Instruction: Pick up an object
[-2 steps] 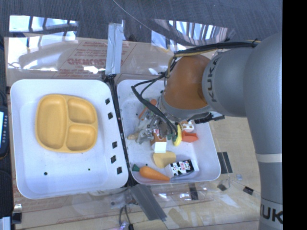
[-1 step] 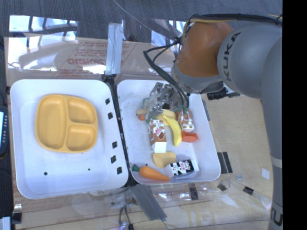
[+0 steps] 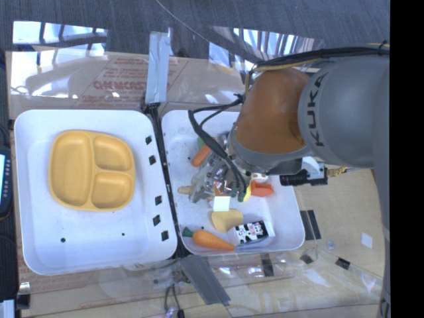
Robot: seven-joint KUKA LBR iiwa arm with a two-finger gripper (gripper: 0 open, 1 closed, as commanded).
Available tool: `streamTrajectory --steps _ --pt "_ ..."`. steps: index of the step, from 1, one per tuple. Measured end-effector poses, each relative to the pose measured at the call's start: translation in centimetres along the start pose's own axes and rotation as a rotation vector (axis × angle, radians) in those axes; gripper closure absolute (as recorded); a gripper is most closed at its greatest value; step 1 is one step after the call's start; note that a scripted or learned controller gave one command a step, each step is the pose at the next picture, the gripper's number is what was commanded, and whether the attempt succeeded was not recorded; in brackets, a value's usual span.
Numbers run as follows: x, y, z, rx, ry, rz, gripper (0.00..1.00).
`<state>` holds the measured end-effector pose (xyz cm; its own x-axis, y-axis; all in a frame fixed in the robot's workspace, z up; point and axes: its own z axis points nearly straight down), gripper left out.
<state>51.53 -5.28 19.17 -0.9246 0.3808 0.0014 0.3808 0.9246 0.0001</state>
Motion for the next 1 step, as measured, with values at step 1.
streamTrajectory --steps 1 --pt "-8.65 1.75 -1.69 0.000 -0.003 0.022 1.00"
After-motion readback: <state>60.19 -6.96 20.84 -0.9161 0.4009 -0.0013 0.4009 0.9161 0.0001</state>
